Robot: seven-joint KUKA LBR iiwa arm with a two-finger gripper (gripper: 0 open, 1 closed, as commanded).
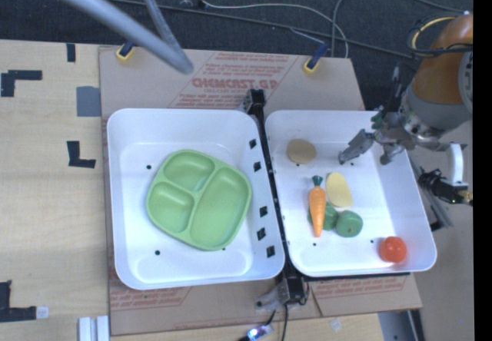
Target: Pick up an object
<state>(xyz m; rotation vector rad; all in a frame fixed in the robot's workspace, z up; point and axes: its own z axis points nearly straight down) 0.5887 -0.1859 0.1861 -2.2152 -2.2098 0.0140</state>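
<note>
In the right bin [400,201] lie a tan round cookie [301,151], a pale yellow piece [338,189], an orange carrot [317,209], a green round item [348,223] and a red tomato [393,249]. My gripper [371,148] hovers over the bin's upper right part, to the right of the cookie and above the yellow piece. Its two dark fingers are spread apart with nothing between them. The grey arm with its orange band [450,32] comes in from the right.
The left bin [127,178] holds a green divided plate [200,198]. A black divider [265,178] runs between the bins. Cables trail across the dark floor behind, and a grey pole [92,1] crosses the upper left.
</note>
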